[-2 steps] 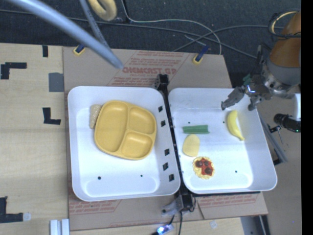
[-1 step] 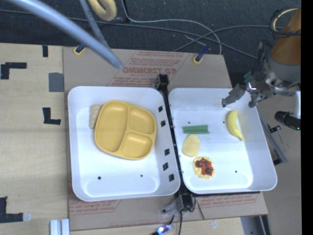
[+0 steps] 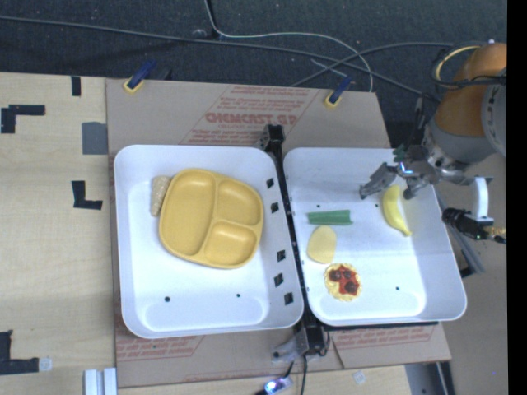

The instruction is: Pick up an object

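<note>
Both bins, the left bin (image 3: 136, 245) and the right bin (image 3: 428, 286), look like smooth white plastic with a soft sheen. The yellow divided plate (image 3: 211, 218) in the left bin is glossy moulded plastic. At the right, the banana (image 3: 396, 211) looks smooth and slightly shiny, like plastic. Under the bins lies matt brown cardboard (image 3: 239, 113) with red print; the bench (image 3: 41, 245) at the left looks like pale, matt wood.

Red printed lettering is running across the flat brown cardboard sheet (image 3: 247, 113) lying under the two bins, just behind their far edges. It is showing upside down and blurred; it is perhaps reading "CHEMCAST GP", though the letters are too soft for certainty.
</note>
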Tool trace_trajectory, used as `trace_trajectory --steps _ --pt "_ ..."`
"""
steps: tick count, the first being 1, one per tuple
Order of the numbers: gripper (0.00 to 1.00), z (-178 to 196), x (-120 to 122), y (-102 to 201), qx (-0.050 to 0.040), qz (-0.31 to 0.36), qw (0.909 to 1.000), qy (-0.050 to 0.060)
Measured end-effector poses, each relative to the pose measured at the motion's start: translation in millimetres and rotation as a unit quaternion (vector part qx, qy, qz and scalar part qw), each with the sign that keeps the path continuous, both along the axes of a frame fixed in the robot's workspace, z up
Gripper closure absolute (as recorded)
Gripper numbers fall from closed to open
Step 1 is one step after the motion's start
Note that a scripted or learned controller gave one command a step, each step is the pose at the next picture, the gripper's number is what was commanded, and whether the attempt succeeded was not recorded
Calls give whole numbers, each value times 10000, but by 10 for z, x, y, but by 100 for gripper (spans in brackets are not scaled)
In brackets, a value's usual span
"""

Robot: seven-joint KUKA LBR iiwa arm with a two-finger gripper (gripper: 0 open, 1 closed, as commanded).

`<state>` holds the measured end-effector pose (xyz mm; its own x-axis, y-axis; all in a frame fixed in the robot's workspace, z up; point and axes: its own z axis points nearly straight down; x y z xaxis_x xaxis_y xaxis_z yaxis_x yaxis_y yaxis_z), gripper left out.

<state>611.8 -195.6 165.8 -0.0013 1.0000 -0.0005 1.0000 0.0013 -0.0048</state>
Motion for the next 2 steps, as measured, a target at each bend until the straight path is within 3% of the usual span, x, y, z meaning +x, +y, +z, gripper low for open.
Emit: trace_trajectory --steps 2 --pt "0 -754 46 -104 -35 3 10000 -55"
